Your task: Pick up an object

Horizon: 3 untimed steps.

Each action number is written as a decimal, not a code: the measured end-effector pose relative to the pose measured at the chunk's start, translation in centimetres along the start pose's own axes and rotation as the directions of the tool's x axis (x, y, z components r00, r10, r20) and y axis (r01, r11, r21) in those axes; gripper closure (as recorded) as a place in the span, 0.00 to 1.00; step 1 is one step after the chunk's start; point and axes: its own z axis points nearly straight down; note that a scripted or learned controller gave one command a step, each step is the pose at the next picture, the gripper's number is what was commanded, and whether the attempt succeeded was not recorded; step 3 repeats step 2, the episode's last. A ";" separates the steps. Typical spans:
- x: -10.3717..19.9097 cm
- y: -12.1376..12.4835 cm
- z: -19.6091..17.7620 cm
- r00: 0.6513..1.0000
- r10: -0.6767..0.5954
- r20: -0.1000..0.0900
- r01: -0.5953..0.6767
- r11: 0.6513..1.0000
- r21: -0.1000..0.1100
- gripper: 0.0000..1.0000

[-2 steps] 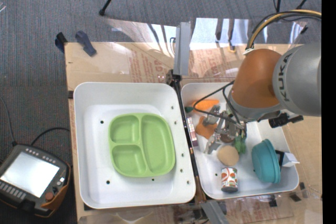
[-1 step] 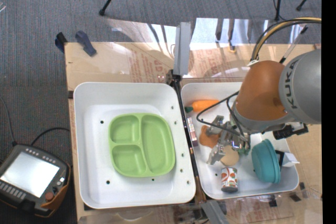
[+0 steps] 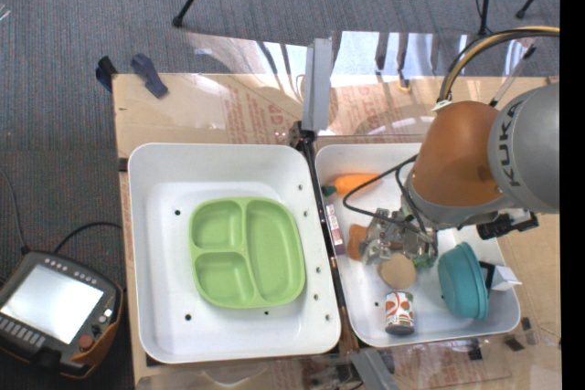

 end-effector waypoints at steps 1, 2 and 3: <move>-6.7 0.6 0.5 0.986 0.169 0.005 -0.169 0.986 -0.002 1.00; -6.9 5.7 -9.6 0.843 0.538 0.005 -0.538 0.843 -0.004 1.00; -6.9 5.7 -9.6 0.843 0.538 0.005 -0.538 0.843 -0.004 1.00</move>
